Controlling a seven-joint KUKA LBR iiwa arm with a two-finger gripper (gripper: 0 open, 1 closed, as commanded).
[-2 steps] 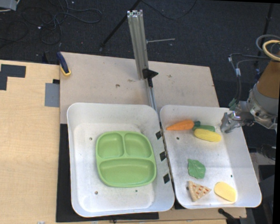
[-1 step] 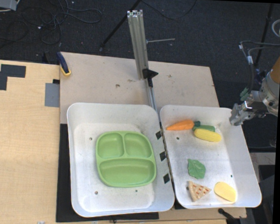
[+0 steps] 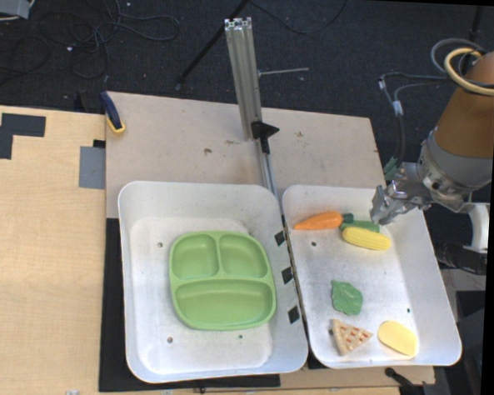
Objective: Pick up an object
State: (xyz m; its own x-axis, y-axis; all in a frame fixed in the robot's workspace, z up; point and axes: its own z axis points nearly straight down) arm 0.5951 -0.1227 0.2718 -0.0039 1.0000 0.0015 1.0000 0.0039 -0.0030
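In the right bin [image 3: 430, 270] lie several toy foods: an orange carrot [image 3: 318, 221], a yellow corn cob [image 3: 365, 237], a green leafy piece [image 3: 346, 296], a pizza slice [image 3: 349, 336] and a yellow lemon-like piece [image 3: 398, 336]. My gripper [image 3: 383, 212] hangs over the bin's far edge, just above and to the right of the corn cob. Nothing shows between its fingers.
The left bin [image 3: 137, 227] holds a green divided plate [image 3: 222, 279]. A metal post [image 3: 244, 75] rises behind the bins. Black clips [image 3: 284, 257] join the two bins. A blue and yellow tool [image 3: 113, 114] lies at the board's far left corner.
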